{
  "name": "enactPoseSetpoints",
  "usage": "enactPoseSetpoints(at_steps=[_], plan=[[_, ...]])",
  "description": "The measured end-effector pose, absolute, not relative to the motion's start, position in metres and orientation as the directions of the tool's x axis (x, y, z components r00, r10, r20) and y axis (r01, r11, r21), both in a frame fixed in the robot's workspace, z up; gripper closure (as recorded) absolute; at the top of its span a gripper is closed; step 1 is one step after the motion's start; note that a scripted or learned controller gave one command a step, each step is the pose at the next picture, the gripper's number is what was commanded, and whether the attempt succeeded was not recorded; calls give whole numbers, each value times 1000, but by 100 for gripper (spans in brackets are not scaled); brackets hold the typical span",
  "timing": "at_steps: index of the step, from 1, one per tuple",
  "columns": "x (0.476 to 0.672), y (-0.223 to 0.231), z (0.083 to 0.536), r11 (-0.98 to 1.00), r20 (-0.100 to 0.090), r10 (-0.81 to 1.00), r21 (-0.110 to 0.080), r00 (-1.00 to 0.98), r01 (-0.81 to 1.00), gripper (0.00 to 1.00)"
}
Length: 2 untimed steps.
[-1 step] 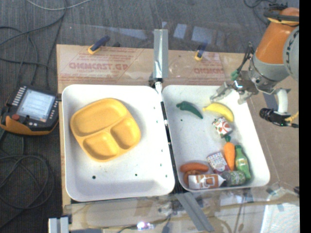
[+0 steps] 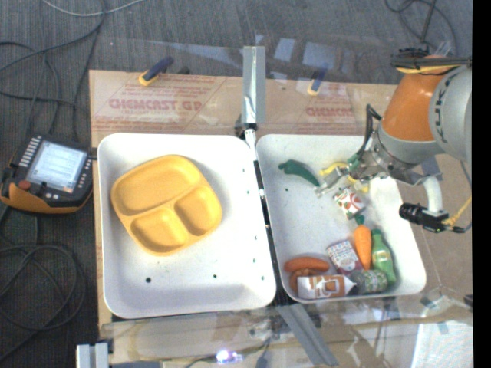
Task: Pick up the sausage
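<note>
Sausage (image 2: pixel 307 264), white bins (image 2: pixel 184 297), wooden bench (image 2: pixel 169 102), cables

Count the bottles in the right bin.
2: a green bottle upright-looking near the right wall beside the carrot, and a brown-labelled sauce bottle lying at the front edge. Clutter may hide others.

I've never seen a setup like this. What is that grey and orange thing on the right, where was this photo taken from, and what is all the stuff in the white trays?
That is a robot arm, photographed by one camera fixed above the bench looking down. Its gripper is over the right bin, near its back. That bin holds toy food: a sausage at the front, a carrot, a green bottle, some small packets and a green piece near the back. The left bin holds a yellow divided plate. The gripper is not holding the sausage.
</note>
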<state>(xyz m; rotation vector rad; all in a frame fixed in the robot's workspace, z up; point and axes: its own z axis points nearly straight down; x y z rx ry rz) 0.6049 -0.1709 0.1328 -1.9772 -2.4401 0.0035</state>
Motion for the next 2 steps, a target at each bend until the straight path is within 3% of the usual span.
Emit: enactPoseSetpoints(at_steps=[1, 2], plan=[[558, -109, 173, 495, 2, 869, 0, -495, 869, 0], [483, -79, 183, 512, 2, 859, -2, -512, 859, 0]])
